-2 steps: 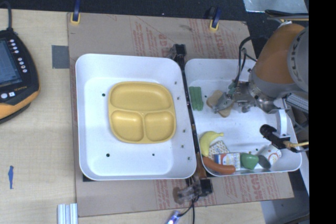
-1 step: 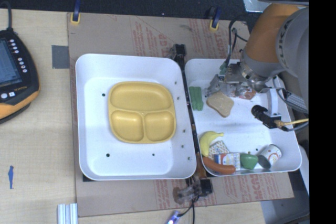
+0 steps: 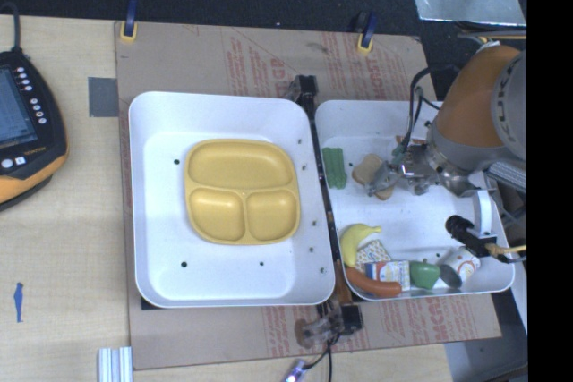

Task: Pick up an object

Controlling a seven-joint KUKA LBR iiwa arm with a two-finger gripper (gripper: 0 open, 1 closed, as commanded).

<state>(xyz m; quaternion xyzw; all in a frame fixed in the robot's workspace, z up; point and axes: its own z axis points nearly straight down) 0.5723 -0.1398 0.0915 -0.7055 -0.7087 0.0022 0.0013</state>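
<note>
My gripper [image 3: 388, 182] is low in the right bin [image 3: 421, 215], near its upper middle, on the arm that comes in from the right. A small tan-brown object [image 3: 365, 167] lies right against its left side; whether it is gripped is unclear. A green block [image 3: 334, 167] lies upright along the bin's left wall. At the bin's front are a yellow banana [image 3: 357, 237], a small printed carton [image 3: 376, 256], a red-orange sausage [image 3: 372, 284], a green piece [image 3: 424, 275] and a small can [image 3: 459, 267].
The left bin [image 3: 152, 192] holds a yellow divided plate [image 3: 242, 191]. A black and orange control pendant [image 3: 22, 125] lies on the bench at the far left. Clamps [image 3: 307, 89] join the bins at back and front.
</note>
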